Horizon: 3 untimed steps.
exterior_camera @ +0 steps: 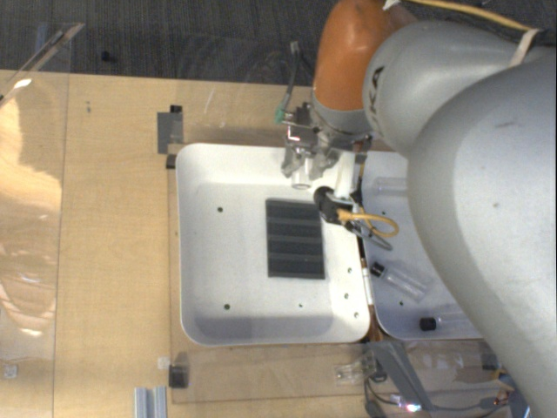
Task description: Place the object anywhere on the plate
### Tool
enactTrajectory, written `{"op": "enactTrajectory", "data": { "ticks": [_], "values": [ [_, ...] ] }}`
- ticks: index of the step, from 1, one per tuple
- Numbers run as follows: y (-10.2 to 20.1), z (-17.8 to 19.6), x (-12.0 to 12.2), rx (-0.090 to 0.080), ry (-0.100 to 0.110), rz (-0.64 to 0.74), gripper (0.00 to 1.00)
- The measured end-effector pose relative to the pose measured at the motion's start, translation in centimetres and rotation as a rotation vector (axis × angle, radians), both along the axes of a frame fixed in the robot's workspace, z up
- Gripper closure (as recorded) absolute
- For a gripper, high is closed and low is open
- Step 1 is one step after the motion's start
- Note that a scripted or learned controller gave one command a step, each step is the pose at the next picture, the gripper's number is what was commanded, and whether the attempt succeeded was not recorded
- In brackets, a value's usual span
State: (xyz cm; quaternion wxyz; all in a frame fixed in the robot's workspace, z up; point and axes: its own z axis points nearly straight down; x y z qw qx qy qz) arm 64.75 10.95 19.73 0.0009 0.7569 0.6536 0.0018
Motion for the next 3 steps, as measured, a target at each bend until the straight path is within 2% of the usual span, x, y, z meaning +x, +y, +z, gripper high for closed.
{"op": "enactTrajectory", "data": {
  "ticks": [1,2,3],
  "values": [
    [5.5,-8.4,2.2,0.003,0.002,-0.219,1.0],
    [12.7,1.4,0.9,0.001,-0.003,0.136,1.0],
    [7.7,-1.3,2.2,-0.001,-0.001,0.403,1.0]
  ]
}}
